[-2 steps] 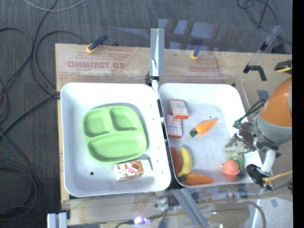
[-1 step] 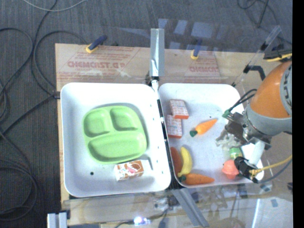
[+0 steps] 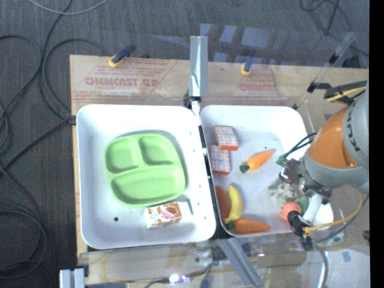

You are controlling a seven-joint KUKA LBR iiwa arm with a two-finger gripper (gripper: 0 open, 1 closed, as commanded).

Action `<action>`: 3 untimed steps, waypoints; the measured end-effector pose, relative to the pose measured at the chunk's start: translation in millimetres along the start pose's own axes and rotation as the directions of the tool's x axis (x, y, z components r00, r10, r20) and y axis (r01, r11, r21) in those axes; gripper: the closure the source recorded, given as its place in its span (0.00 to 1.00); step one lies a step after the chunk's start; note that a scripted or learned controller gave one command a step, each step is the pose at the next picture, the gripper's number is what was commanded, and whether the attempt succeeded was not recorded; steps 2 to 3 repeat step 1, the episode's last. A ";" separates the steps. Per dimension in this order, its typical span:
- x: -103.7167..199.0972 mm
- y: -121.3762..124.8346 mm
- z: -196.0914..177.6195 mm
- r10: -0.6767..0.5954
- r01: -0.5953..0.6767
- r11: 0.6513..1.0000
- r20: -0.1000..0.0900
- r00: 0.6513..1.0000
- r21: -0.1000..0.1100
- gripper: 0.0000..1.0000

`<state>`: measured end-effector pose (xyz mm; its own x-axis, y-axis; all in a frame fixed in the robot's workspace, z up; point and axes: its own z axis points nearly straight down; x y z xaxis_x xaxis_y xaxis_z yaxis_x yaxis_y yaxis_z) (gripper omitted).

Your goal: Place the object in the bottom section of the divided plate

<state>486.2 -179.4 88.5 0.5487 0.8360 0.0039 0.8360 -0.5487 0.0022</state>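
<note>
Hovering over the right bin (image 3: 300, 122), my gripper (image 3: 287, 183) is blurred; I cannot tell its state; divided plate (image 3: 145, 168) lies left.

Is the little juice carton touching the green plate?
Apart. In the camera view, a strip of white bin floor shows between the juice carton and the lower rim of the green divided plate.

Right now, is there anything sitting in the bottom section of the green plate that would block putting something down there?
Nothing visible does. The bottom section of the green divided plate looks bare. The nearest thing is a small carton, lying on the left bin's floor just below the plate, outside its rim.
</note>
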 end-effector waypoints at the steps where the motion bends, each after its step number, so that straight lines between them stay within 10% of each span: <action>1: 125.3 -85.0 -90.3 0.145 -0.145 0.989 0.012 0.989 0.010 1.00; 3: 125.3 -85.0 -90.3 0.145 -0.145 0.989 0.012 0.989 0.010 1.00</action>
